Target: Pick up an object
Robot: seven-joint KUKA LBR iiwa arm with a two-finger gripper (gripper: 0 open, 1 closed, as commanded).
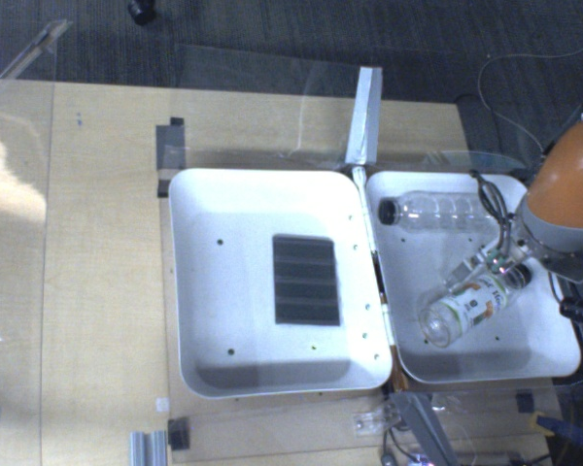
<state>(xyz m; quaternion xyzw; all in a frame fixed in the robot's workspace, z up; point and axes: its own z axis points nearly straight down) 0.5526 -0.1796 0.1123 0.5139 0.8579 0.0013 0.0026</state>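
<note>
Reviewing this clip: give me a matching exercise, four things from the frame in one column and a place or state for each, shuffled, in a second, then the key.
Things
1. clear plastic bottle with a dark cap
2. clear bottle with a white and green label
3. black ribbed rectangular pad
4. two-finger gripper

Places or states
A. middle of the left white bin
B. lying along the far wall of the right white bin
C. lying tilted, below the gripper
D. at the labelled bottle's upper end

Pairs: 1-B, 2-C, 3-A, 4-D
</note>
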